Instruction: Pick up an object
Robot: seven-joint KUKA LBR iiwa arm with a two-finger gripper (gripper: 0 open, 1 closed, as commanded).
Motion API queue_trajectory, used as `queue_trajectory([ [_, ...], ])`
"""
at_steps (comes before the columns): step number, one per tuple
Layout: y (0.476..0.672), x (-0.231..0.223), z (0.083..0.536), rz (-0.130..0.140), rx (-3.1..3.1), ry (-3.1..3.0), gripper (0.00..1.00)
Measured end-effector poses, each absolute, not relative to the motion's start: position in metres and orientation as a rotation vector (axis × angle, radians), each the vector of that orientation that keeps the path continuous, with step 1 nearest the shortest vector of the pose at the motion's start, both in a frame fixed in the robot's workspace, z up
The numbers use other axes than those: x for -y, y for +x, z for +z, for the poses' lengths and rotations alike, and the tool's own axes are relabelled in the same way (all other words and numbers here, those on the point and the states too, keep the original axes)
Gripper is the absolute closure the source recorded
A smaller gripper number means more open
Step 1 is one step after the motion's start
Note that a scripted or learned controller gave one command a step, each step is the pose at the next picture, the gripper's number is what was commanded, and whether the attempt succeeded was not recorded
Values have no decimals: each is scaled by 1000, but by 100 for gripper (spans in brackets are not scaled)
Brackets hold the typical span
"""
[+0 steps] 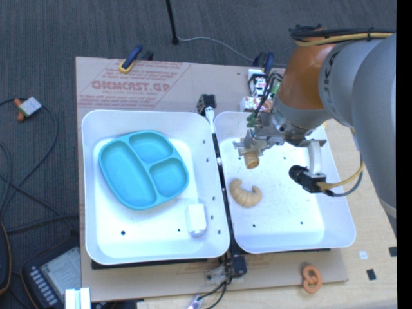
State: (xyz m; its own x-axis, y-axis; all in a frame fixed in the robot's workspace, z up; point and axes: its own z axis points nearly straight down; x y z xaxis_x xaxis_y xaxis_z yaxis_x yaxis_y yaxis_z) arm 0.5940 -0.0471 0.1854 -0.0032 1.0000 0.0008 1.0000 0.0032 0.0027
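Observation:
My gripper [252,150] hangs over the upper left part of the right bin [335,230]. A small tan piece [251,161] sits between its fingertips, just above the bin floor, and the jaws look closed on it. A croissant-shaped pastry toy [246,194] lies on the bin floor a little below the gripper, apart from it. In the left bin [96,237] rest a blue divided plate [143,168] and a small white block [196,219].
The grey arm with its orange band [302,76] covers the right bin's upper right. A black fitting with a yellow cable [309,177] hangs beside the gripper. The divider between the bins [219,172] runs just left of the gripper. An orange ring [311,277] lies on the board outside.

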Motion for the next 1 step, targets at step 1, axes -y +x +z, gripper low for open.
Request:
queue_trajectory([
  [1, 623, -41, 192, 0, -2226, 2219, 100],
])
